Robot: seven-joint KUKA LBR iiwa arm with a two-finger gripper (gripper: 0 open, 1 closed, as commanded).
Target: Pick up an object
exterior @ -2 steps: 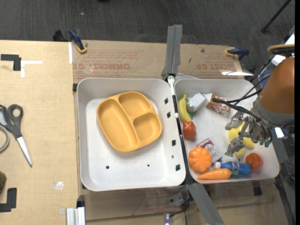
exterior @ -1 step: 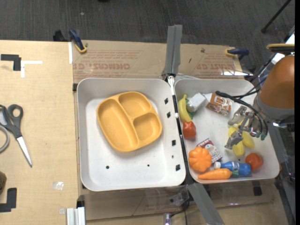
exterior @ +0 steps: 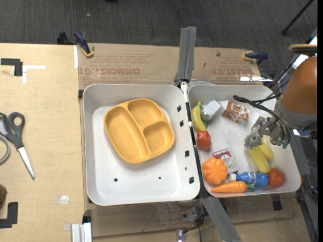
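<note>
Looking down at a slant on a bench with two white bins side by side. Nearest the camera, along the front wall of the right bin point(exterior: 290, 188), lie a carrot point(exterior: 229, 187), a blue bottle point(exterior: 251, 177) and a tomato point(exterior: 276, 177), with a small pumpkin point(exterior: 215, 170) just behind the carrot. A little farther back, a red-and-white packet point(exterior: 225, 159) sits beside the pumpkin, and a corn cob point(exterior: 260, 157) lies toward the right wall. The gripper point(exterior: 258, 133) hangs right above the corn's far end, reaching in from the right; whether its fingers are spread or closed cannot be told, and nothing can be seen between them. Left of it, by the dividing wall, are a red pepper point(exterior: 203, 140) and, behind it, a banana point(exterior: 197, 117). At the back of this bin rest a white box point(exterior: 213, 108) and a brown carton point(exterior: 236, 112). The left bin point(exterior: 96, 185) holds a yellow divided plate point(exterior: 139, 130). Scissors point(exterior: 19, 141) lie on the bench far left.
</note>
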